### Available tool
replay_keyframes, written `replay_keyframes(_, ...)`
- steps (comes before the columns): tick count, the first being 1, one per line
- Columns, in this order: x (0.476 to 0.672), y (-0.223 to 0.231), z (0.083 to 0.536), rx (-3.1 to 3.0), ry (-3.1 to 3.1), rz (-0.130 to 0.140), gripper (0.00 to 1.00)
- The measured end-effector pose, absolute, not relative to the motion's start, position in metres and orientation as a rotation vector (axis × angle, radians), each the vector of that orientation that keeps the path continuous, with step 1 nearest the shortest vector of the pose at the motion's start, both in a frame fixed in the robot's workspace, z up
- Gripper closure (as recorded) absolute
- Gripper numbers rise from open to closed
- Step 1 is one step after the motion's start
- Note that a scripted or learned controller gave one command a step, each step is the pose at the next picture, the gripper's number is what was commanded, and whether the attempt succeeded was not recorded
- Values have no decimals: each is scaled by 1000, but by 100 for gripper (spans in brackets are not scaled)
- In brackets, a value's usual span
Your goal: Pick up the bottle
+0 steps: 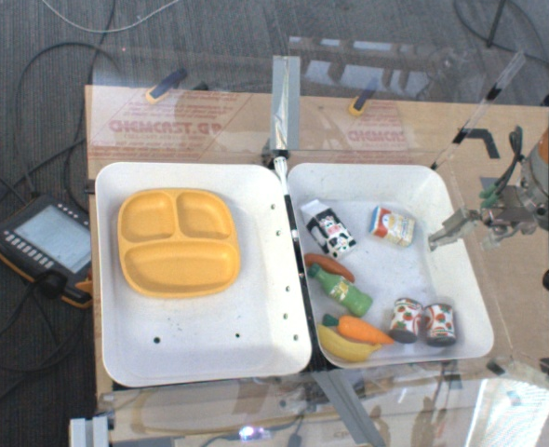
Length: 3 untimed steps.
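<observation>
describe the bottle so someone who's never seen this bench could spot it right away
Of the two white bins, take the right bin, the one without the yellow tray. Along its left wall lies a small green bottle, on its side, between a red sausage above and an orange carrot below. It is the only green thing there.

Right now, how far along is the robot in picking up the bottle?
Nothing looks done yet. The green bottle lies in the right bin, between a sausage and a carrot. The gripper hangs at the bin's right rim, apart from it. Reaching, grasping and lifting are left.
</observation>
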<state>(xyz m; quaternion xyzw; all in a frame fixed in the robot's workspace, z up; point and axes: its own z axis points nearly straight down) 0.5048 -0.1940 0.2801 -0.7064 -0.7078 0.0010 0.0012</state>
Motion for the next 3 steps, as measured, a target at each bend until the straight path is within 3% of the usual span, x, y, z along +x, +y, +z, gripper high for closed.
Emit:
replay_keyframes(1,489,-83,182,-2299,-2133,7,0)
replay_keyframes(2,491,-94,89,-2357,-2084,-9,0)
replay_keyframes(3,544,-116,89,-2536,-1863,-10,0)
